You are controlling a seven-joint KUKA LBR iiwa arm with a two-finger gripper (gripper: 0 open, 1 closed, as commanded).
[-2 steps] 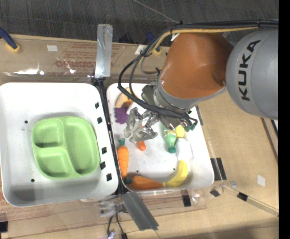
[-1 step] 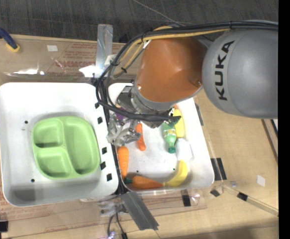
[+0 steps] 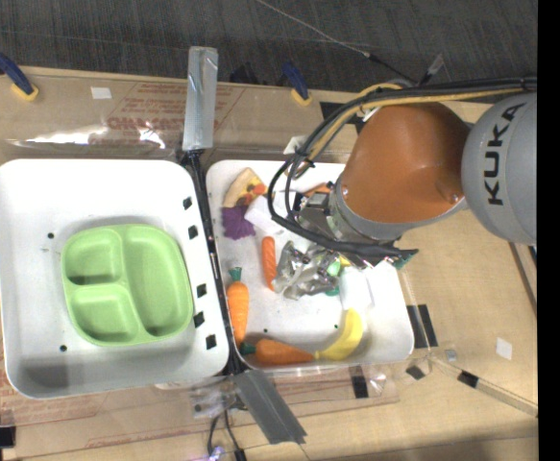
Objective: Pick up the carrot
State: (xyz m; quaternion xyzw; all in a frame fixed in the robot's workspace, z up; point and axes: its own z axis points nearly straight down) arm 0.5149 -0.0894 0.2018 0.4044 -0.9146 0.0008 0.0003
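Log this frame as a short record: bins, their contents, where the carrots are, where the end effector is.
left bin: green divided plate
right bin: carrots, banana, purple item, pizza slice
carrots: one near the left wall, one along the front wall, a small one mid-bin
end effector: low over the right bin's middle, beside the small carrot
carrot held: not visibly

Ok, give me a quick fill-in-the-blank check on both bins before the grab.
1. The green sectioned plastic plate lies in the ____ white bin.
2. The yellow curved banana lies in the ____ white bin.
3. The green plate has ____ compartments.
4. The orange carrot with a green top lies against the right bin's ____ wall, apart from the gripper.

Missing words: left; right; three; left
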